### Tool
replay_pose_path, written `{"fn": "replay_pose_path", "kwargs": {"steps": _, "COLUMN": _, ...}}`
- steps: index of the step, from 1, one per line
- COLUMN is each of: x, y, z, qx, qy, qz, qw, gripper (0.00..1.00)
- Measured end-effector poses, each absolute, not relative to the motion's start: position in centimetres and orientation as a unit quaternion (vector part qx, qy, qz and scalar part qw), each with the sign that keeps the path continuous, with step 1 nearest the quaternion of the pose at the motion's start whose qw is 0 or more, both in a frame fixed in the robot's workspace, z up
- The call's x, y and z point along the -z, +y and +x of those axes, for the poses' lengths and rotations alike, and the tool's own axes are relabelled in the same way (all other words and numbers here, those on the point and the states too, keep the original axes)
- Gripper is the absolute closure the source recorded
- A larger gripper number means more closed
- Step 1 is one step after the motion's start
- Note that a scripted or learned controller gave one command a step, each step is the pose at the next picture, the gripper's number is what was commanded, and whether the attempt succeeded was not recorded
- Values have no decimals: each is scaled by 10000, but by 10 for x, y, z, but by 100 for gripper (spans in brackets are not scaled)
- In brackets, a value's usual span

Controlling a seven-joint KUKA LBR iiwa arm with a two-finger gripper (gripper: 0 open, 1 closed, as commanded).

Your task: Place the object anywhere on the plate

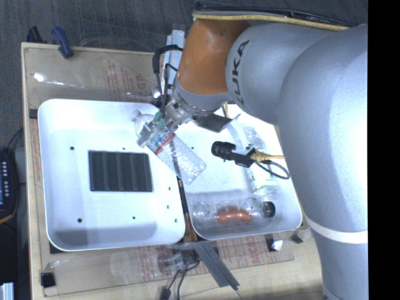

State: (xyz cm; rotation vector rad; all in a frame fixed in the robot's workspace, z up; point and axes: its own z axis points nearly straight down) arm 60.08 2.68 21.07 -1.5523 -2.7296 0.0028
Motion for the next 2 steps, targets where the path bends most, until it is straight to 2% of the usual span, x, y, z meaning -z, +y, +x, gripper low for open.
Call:
{"fn": "replay_pose_path", "kwargs": {"steps": 1, "x": -191, "y": 55, "z": 564, "qx": -11, "qy": -9558, "qz": -2940, "qw": 20, "gripper": 100}}
{"fn": "replay_pose_path", "kwargs": {"steps": 2, "x": -191, "y": 55, "z": 564, "qx": -10, "qy": -9557, "qz": -2944, "qw": 16, "gripper": 0}}
